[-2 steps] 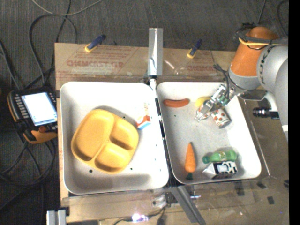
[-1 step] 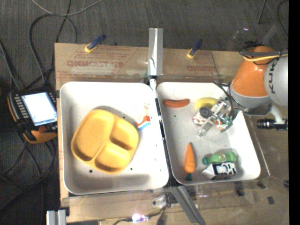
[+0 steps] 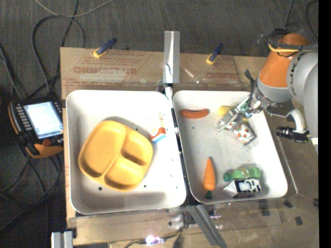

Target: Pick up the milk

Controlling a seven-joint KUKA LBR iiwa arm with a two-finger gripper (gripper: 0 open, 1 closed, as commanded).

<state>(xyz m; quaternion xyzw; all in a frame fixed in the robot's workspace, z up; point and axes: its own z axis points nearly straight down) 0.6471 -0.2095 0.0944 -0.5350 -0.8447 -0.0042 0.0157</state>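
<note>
Single overhead view. Two shallow white bins sit side by side on the surface: left bin [image 3: 72,138] and right bin [image 3: 276,159].

Left bin: a yellow plastic divided tray [image 3: 116,154] with three compartments lies at centre-left of the frame. Just beside its upper right corner lies a small white carton with red and blue print [image 3: 159,133], near the wall between the two bins; this looks like the milk, though the print is too small to read.

Right bin: an orange-red sausage-shaped toy [image 3: 194,113] lies at the upper left of the bin. An orange toy carrot with a green stem end [image 3: 208,175] lies at the lower middle. A green-topped package with a dark label [image 3: 243,181] lies at the lower right. A small white box with red spots [image 3: 244,134] lies tilted at the upper right of the bin, with a small yellow object [image 3: 224,110] up and left of it.

The grey arm with its orange band [image 3: 279,66] enters from the upper right of the frame. The claw [image 3: 232,117] is over the upper right part of the right bin, just above the spotted box and beside the yellow object, well apart from the milk carton. Whether the claw is spread or pressed together: cannot tell. Nothing is seen pinched in it.
</note>
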